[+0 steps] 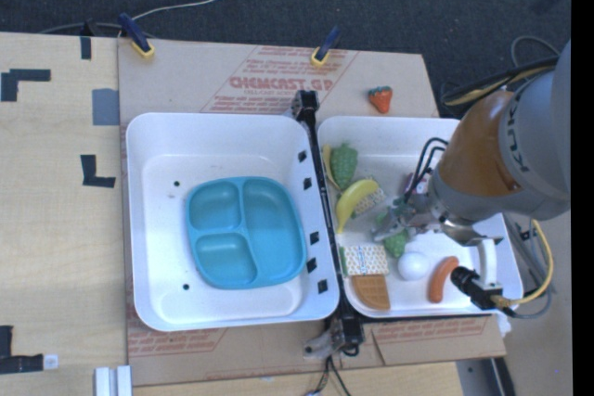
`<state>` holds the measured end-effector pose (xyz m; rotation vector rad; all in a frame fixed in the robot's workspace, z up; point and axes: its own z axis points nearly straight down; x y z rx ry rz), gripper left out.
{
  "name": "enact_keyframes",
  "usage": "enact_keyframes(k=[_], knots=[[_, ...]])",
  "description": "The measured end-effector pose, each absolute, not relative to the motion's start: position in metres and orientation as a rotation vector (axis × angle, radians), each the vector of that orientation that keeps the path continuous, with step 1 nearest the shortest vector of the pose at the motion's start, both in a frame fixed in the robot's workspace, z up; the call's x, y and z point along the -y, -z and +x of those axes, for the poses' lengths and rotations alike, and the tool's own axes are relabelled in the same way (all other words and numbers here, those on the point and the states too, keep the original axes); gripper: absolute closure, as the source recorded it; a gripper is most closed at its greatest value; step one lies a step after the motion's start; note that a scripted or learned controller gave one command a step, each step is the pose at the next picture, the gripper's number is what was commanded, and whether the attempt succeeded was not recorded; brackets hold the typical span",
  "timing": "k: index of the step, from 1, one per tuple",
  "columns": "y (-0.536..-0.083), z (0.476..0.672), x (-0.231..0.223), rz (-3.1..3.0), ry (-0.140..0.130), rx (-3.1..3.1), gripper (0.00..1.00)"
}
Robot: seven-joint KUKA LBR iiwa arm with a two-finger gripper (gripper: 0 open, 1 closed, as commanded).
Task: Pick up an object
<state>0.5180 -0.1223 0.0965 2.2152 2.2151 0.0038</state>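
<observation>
Green toy (397, 245) just under end effector (401, 220), banana (355, 198) beside, white egg (414, 266) just below; finger state impossible to tell; likely to clip crowded neighbours and close on nothing

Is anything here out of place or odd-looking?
One thing stands out: a small red toy strawberry lies on the cardboard outside both bins, just beyond the right bin, while the other toy foods, such as the banana, sit inside that bin. The blue divided plate lies flat in the left bin.
</observation>
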Motion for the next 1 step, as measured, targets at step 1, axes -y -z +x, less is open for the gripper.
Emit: enact_keyframes(k=[1], knots=[[-0.1843,0.5043,0.0308,2.219,-0.001,-2.226,1.0]])
